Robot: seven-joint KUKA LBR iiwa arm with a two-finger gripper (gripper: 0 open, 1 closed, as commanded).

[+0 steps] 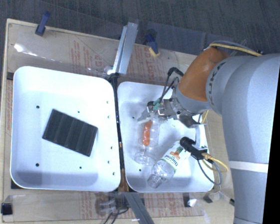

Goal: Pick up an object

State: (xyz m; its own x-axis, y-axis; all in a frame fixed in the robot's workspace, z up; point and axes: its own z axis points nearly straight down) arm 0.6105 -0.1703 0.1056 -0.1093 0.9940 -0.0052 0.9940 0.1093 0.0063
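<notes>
The big grey KUKA arm with its orange band (pixel 200 73) reaches in from the right and bends downward at the wrist. Its two-finger gripper (pixel 156 109) hangs low and points toward the left, with black cables looping around the wrist.

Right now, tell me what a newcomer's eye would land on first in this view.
The big grey arm with its orange band reaches in from the right over the right bin. Under its wrist lie two clear plastic bottles, one with an orange object inside, one labelled. In the left bin a dark ribbed rectangle lies flat.
</notes>
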